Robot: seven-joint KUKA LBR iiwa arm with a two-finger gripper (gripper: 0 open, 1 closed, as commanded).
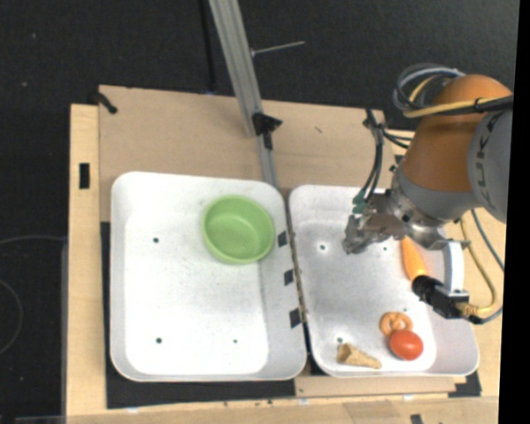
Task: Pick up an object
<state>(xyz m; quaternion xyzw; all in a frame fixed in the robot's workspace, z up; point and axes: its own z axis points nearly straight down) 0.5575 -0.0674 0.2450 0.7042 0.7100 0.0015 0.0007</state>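
1. The gripper (357,238) hangs over the far-left part of the right bin (327,299), low above bare white floor. Whether its tips are apart or together, I cannot tell: they read as one dark blur from up here.

2. Nothing shows between those tips, so I judge this to be the reach phase of the pick: no object secured yet.

3. Candidates in the right bin: an orange carrot-like piece (412,258) just right of the gripper, partly tucked under the arm (445,154); a red tomato (406,345) near the near-right corner; a small orange fruit (391,323) touching the tomato on its far-left side; a tan cone-shaped piece (358,355) at the near edge, left of the tomato.

4. Over in the left bin (153,316), a green bowl (238,229) sits at the far-right part, well apart from the gripper.

5. Next move, by my reading: slide right for the carrot, the closest target, or travel nearward to the tomato cluster, then centre over one item and descend.
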